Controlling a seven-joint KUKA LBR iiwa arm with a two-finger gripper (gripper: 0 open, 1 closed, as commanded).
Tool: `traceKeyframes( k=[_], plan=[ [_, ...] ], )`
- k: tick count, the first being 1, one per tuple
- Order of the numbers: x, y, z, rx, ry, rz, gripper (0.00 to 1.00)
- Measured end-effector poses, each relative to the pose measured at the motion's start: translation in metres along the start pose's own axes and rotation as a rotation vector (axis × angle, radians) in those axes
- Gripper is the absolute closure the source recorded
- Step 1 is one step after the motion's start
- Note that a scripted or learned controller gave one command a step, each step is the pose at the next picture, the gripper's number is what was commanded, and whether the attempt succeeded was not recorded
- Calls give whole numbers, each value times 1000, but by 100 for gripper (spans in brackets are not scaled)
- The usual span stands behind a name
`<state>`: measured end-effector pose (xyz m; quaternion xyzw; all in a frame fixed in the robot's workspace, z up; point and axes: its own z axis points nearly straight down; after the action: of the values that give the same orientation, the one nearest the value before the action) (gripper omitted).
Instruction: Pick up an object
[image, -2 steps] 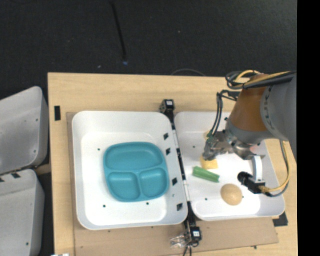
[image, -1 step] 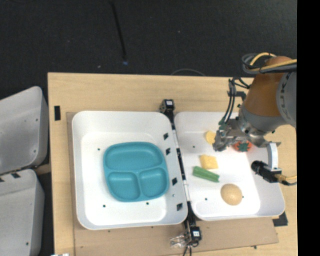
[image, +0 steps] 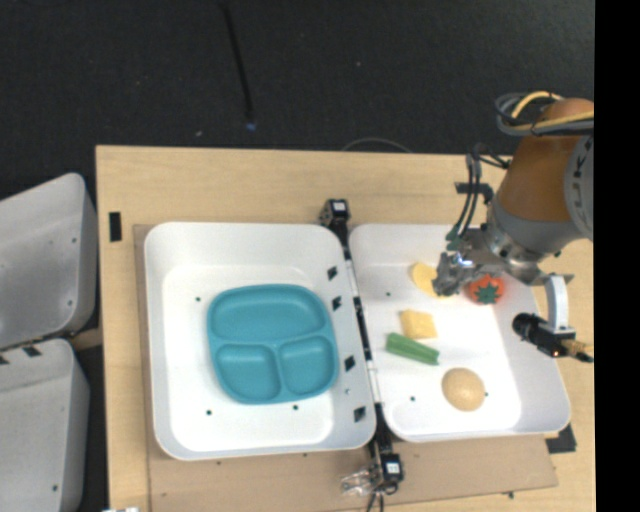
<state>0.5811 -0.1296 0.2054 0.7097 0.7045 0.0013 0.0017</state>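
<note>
The right bin (image: 500, 415) holds several small items. A yellow piece (image: 424, 275) lies near its back, a yellow block (image: 418, 324) sits in the middle, a green stick (image: 412, 349) lies just below that, and a tan round object (image: 464, 389) rests toward the front. A red object with a green top (image: 486, 289) lies at the right. My gripper (image: 452, 277) hangs low over the back of this bin, between the yellow piece and the red object. Nothing shows between its tips.
The left bin (image: 170, 300) carries a teal divided tray (image: 271, 341). A ridge with black clips (image: 352, 310) separates the two bins. The wooden bench (image: 220, 185) surrounds them, and grey panels (image: 45, 270) stand at far left.
</note>
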Motion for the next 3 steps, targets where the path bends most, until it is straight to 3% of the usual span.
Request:
traceKeyframes(
  k=[1, 3],
  plan=[
    [46, 20, -8, 1, 1, -14, 100],
    [146, 34, -10, 2, 2, -14, 100]
  ],
)
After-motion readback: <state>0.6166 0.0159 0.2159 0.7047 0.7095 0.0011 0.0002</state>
